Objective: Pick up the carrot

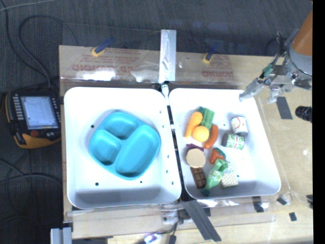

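Observation:
The carrot (193,124), orange with a green top (206,117) beside it, lies tilted in the upper left part of the right bin (264,151). It touches a round yellow-orange fruit (201,133). My gripper (259,96) hangs over the bin's far right corner, well to the right of the carrot and apart from it. Its two fingers stand open with nothing between them.
Crowded beside the carrot are a slim red-orange vegetable (214,135), a small can (238,124), a green-labelled tin (235,142), a round bun (195,158), a chocolate bar (198,177) and green packets (215,178). The left bin (76,136) holds a blue divided dish (125,144).

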`<state>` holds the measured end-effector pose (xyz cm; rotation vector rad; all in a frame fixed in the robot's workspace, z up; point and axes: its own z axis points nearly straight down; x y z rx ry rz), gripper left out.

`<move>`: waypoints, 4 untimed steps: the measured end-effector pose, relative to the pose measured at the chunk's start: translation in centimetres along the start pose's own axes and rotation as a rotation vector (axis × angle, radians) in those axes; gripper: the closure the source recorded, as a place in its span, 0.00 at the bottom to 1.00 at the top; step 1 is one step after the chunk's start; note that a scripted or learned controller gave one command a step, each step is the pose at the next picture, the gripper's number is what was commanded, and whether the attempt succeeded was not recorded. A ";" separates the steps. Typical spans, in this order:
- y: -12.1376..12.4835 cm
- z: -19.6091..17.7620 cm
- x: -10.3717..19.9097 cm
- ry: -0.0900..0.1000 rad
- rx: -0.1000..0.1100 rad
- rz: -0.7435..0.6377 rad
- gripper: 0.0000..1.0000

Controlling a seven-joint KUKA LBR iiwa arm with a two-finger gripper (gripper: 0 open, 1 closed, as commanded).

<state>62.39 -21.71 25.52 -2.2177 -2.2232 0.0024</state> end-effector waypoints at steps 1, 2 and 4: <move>-2.7 -0.3 -0.6 -0.001 0.001 0.176 0.00; 1.0 4.7 6.9 0.000 0.000 -0.043 0.00; 2.5 16.6 11.0 -0.005 -0.012 -0.019 0.00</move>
